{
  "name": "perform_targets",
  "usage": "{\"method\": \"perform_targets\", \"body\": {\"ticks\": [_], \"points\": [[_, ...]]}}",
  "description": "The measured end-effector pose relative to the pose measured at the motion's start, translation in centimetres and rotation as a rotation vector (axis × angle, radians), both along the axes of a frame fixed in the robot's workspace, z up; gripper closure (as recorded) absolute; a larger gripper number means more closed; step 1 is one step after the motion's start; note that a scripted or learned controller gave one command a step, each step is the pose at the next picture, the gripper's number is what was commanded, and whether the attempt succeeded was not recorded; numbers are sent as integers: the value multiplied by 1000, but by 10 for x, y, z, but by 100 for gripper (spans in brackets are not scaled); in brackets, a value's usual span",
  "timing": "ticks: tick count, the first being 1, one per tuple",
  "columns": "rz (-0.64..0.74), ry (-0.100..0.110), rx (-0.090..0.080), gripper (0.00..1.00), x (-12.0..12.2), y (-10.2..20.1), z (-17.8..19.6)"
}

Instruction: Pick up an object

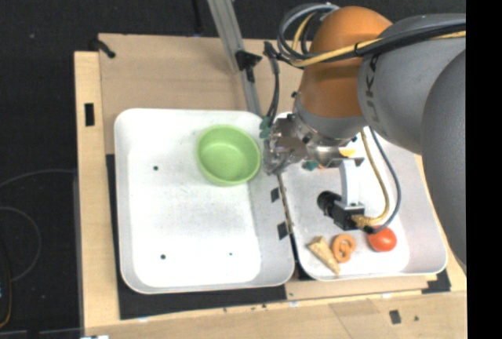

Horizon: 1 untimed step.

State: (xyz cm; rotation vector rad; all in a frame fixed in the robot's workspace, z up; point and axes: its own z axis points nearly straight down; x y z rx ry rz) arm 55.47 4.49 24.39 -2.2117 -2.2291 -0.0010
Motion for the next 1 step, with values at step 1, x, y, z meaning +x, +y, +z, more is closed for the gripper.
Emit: {"method": "perform_targets", "body": {"ticks": [1], "points": [[-1, 0, -1, 100, -19, 45, -9]]}}
